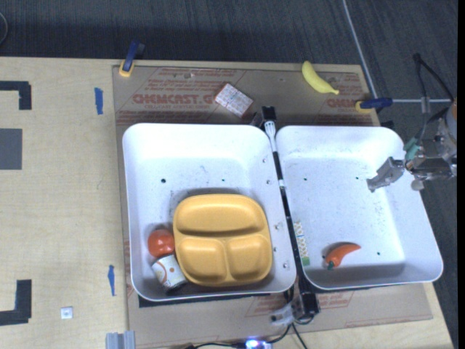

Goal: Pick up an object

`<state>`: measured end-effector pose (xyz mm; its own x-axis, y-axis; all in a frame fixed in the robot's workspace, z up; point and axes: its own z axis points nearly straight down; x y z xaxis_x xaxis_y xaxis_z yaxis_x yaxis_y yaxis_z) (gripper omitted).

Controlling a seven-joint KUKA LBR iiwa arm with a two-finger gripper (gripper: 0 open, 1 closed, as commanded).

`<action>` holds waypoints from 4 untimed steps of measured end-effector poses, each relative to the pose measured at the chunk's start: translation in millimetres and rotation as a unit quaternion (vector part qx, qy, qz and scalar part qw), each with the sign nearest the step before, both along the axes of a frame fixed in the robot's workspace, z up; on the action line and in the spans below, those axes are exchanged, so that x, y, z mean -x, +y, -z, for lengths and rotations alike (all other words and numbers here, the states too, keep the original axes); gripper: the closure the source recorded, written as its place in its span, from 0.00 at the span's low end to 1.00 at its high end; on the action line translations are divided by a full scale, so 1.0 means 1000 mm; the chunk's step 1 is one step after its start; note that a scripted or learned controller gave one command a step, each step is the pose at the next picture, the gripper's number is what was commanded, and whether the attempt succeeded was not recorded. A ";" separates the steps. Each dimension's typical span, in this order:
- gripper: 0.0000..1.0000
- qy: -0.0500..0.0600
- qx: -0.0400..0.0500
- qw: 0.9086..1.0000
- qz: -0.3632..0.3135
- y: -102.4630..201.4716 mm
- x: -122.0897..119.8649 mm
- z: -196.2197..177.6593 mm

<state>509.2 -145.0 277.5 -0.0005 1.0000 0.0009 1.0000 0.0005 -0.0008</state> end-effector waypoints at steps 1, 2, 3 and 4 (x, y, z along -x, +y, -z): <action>0.00 0.000 0.000 1.000 0.001 0.016 0.030 0.140; 0.00 -0.001 0.000 1.000 0.000 0.051 0.029 0.191; 1.00 -0.003 0.000 1.000 0.001 0.051 0.028 0.181; 0.00 -0.003 0.000 1.000 0.001 0.051 0.028 0.182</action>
<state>481.0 -94.1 96.0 0.0008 1.0000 0.0006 1.0000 -0.0008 0.0054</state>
